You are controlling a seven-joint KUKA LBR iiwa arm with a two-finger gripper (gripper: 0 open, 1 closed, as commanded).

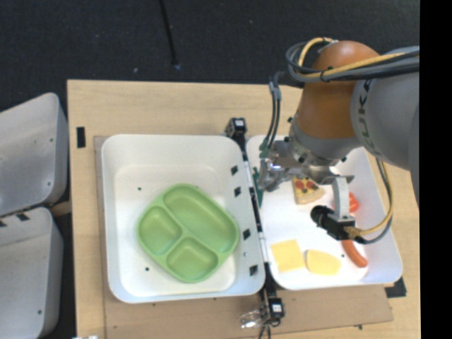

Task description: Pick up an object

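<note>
Covering much of the right bin, the arm hides its gripper's grip state.

Arm over right bin

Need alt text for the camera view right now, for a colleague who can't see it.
The grey-and-orange arm hangs over the right bin, its gripper low near the bin's left wall. The bin holds yellow cheese pieces, a pizza slice and a sausage; the left bin holds a green divided plate.
</note>
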